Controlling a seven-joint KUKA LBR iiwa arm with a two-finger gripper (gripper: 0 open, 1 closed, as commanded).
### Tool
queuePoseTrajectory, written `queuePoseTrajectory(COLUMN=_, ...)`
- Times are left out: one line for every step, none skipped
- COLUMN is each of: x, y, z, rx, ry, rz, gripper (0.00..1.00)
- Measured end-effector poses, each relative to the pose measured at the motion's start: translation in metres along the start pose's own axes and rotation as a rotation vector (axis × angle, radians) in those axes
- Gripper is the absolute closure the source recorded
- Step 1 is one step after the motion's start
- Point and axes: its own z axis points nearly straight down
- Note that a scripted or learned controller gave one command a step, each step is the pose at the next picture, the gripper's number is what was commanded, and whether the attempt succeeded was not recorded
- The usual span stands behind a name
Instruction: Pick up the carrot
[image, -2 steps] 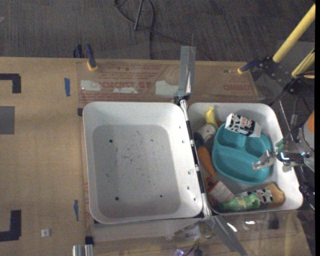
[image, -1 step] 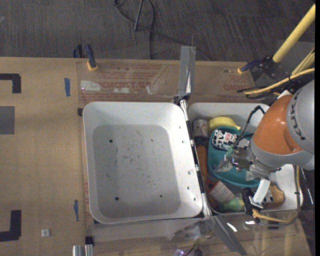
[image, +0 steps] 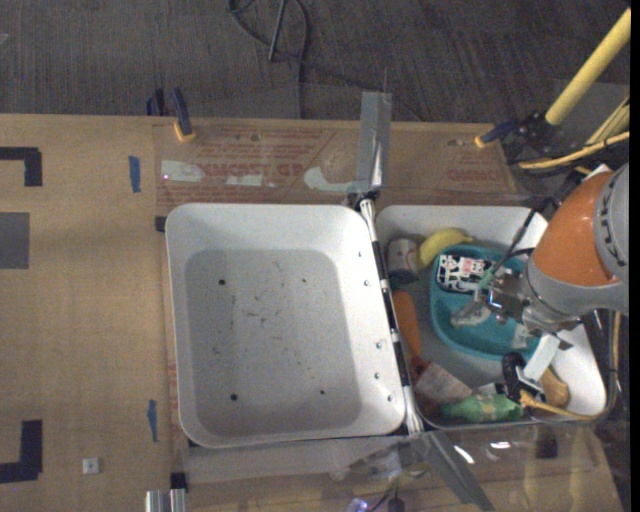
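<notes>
Carrot (image: 406, 322): orange, lying lengthwise in the right bin (image: 592, 392), tight against its left wall just beside the divider, with a blue bowl (image: 452, 322) close on its other side. Risk, as I judge it: the gripper (image: 478, 308) hangs over the bowl, apart from the carrot (whether its jaws are parted or closed I cannot tell), and a descent in so narrow a slot could strike wall or bowl rim, or nudge the carrot away. Right bin also holds a banana (image: 442, 244), a green item (image: 482, 407) and small clutter; left bin (image: 190, 262) shows only specks.
</notes>
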Motion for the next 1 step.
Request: queuePoseTrajectory(x=-0.0272, y=0.0226, z=-0.0007, rx=0.019, ry=0.017, rz=0.188, gripper=0.00)
